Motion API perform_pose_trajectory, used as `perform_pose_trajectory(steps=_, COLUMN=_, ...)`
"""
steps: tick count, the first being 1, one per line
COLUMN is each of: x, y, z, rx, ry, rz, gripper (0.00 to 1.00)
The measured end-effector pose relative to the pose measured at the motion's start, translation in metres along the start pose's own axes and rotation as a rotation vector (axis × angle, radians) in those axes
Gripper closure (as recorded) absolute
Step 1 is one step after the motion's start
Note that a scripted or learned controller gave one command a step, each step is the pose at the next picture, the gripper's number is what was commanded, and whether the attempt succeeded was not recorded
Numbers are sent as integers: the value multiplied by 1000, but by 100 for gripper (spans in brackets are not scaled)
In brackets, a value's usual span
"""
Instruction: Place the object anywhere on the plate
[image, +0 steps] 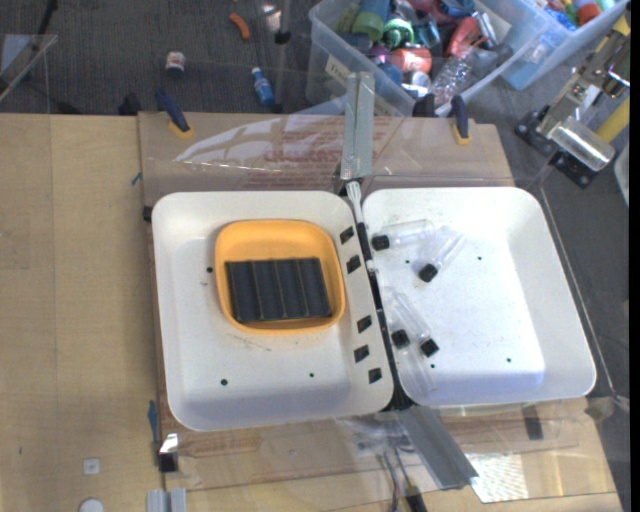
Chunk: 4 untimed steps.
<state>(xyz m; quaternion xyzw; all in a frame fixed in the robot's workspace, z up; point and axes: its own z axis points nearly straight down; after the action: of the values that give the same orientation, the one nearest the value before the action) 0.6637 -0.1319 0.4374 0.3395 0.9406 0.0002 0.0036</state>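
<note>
1. Dark ridged block: I see it lying flat on the orange plate, within the rim, covering most of the plate's middle and lower part.
2. The plate sits in the left white bin, toward that bin's upper middle.
3. The hand: from this feed I cannot tell how it stands, wide or narrow, or whether it holds anything.
4. The right white bin holds several clear tubes with black caps, scattered along its left half, near the divider.
5. A row of small black clips runs along the seam where the two bins meet.
6. Both bins rest on the tan surface; beyond it stands a clear tub of colourful odds and ends.
</note>
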Motion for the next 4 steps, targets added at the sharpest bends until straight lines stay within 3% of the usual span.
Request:
perform_pose_trajectory(steps=1, x=-31, y=-54, z=0, rx=-1, ry=-4, rz=-314, gripper=100)
perform_pose_trajectory(steps=2, x=-50, y=-78, z=-1, rx=-2, ry=-6, rz=-743, gripper=100)
perform_pose_trajectory(steps=3, x=-60, y=-65, z=-1, rx=-2, ry=-6, rz=-948, gripper=100)
perform_pose_trajectory(steps=4, x=-61, y=-66, z=-1, rx=-2, ry=-7, rz=-1323, gripper=100)
